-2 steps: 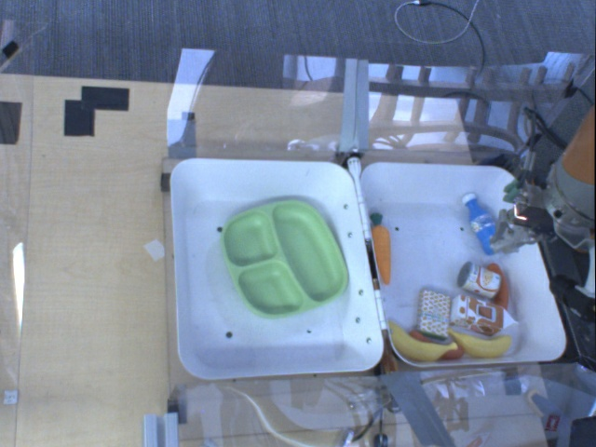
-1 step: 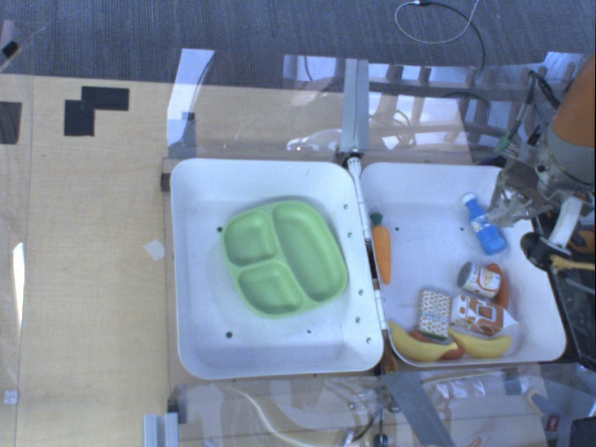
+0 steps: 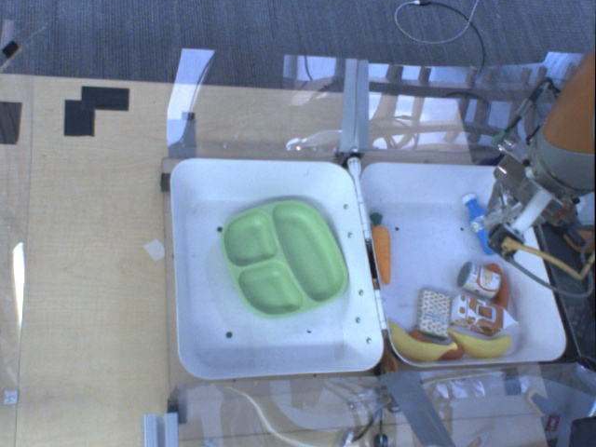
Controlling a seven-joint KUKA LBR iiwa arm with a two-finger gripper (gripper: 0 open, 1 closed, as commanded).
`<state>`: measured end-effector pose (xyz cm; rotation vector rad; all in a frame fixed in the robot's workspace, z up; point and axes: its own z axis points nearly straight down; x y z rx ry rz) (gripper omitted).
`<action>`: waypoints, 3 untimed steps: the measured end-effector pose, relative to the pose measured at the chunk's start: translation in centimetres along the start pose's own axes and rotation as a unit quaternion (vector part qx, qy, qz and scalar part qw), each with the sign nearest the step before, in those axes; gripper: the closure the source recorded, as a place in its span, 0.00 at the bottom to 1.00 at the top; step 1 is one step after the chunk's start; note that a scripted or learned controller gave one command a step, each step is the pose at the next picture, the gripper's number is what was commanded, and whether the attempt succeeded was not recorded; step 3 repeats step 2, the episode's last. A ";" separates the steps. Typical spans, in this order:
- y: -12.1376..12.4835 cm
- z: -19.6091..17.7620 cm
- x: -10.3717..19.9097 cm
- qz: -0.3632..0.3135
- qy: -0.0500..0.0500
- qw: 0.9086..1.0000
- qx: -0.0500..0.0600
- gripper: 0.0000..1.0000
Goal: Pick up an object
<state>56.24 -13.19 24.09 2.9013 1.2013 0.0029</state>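
My gripper (image 3: 501,214) hangs over the far right side of the right bin (image 3: 419,203), coming in from the right edge. A blue tube with a white end (image 3: 477,217) lies right beside its tip on the left, partly hidden by it; whether they touch is unclear. Nearer the front of this bin lie a small can (image 3: 477,278), an orange and white carton (image 3: 480,317), a patterned little box (image 3: 433,312) and two yellow bananas (image 3: 447,345). An orange carrot (image 3: 381,251) lies along the bin's left wall.
The left bin (image 3: 200,277) holds a green divided plate (image 3: 284,257) at its middle. A metal divider (image 3: 354,119) and clear panels stand behind the bins. The middle of the right bin's floor is bare white.
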 end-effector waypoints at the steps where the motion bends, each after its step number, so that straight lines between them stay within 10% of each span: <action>1: 4.8 0.5 5.2 0.174 0.000 0.985 0.000 1.00; 2: 3.7 -2.6 7.7 0.276 0.001 0.961 -0.001 1.00; 3: 3.7 -2.6 7.7 0.276 0.001 0.961 -0.001 1.00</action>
